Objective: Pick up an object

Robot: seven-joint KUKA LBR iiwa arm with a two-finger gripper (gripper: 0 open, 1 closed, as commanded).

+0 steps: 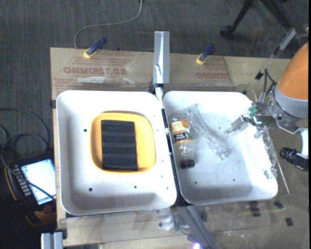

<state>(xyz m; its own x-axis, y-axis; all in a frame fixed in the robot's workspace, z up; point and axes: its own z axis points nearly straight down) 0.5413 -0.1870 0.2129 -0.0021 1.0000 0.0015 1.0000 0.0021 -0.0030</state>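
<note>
In the left bin (72, 154) lies a yellow block with a black ridged top (122, 143). A small clear bottle (181, 141) with an orange label and a black cap rests along the left wall of the right bin (233, 191). Beside it, a crumpled clear plastic piece (207, 131) is spread across the middle of that bin. My gripper (243, 122) hangs over the right bin's upper right part, just right of the clear plastic. Nothing is visibly held in it. The arm's orange band (300, 71) is at the right edge.
A metal post (161, 61) stands behind the seam between the bins. Two blue-and-yellow clamps (95, 47) hold the board at the back. Cables and a small screen device (36, 178) lie on the floor to the left.
</note>
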